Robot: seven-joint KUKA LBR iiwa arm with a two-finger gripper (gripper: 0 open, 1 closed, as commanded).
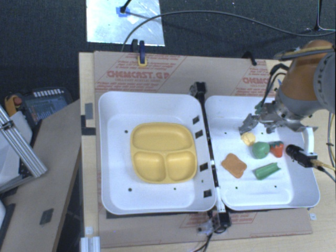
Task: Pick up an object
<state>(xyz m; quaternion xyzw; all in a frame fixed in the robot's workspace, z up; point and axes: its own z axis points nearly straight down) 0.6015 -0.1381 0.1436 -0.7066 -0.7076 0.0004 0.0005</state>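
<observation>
While a small yellow piece (248,138) lies on the floor of the right bin (231,193), the claw (251,124) hangs just above it, holding nothing; how wide it stands cannot be told. Beside the piece sit a green ball (260,150), a red-orange item (277,149), a green wedge (266,170) and an orange slab (233,165). A yellow divided tray (160,152) fills the left bin (113,140) on the desk (173,70).

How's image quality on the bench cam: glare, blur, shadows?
Camera view: lighting even and soft, shadows faint under the yellow tray and the toys; bright glare on the foil sheet at top; white bins near clipping, little surface detail; whole frame slightly soft, the "CHEMCAST" print on the board still readable; the claw looks smeared, its finger state unclear.
</observation>
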